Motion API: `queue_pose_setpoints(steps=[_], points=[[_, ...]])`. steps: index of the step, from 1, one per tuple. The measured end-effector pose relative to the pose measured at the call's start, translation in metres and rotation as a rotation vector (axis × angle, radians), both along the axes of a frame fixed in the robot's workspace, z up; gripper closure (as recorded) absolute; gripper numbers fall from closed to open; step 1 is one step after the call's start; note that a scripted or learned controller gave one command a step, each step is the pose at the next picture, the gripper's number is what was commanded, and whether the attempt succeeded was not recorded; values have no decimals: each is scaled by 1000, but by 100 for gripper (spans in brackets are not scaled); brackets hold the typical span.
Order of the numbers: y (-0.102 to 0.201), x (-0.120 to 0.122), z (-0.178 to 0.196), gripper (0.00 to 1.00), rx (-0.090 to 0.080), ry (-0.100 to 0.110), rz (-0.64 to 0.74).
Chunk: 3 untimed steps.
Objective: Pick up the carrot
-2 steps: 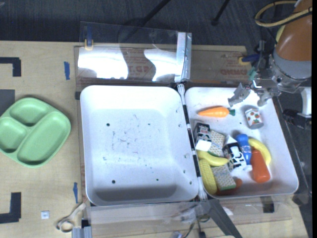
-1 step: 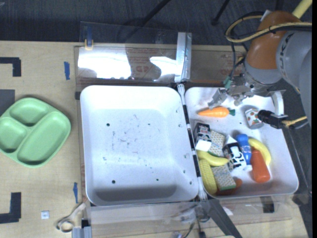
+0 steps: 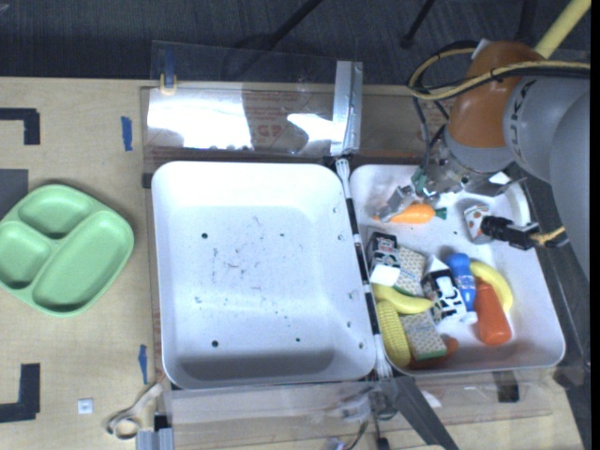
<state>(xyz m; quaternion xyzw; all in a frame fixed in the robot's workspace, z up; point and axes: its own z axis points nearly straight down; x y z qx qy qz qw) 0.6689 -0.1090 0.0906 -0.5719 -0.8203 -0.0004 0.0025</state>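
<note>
The carrot [image 3: 413, 215] is small and orange, and it lies at the back left of the right bin [image 3: 548, 345], pointing left. My gripper [image 3: 419, 193] hangs just behind and above the carrot, very close to it or touching it. The grey arm with its orange band [image 3: 487, 111] comes in from the upper right. Whether the carrot is gripped is not visible from this angle.
The right bin also holds two bananas [image 3: 494, 284] [image 3: 405, 299], an orange bottle [image 3: 493, 318], a blue bottle [image 3: 460, 274], a black-and-white box [image 3: 382, 247] and other small items. The left bin [image 3: 178, 195] adjoins it. A green divided plate [image 3: 62, 247] sits far left.
</note>
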Motion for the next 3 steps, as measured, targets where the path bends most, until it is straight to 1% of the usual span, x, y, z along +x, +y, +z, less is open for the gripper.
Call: queue_pose_setpoints(steps=[1,2,3], points=[[1,-42,-5,0,-3,-11,167],[0,-40,3,100,-2,-14,164],[0,-37,2,100,-3,-16,160]])
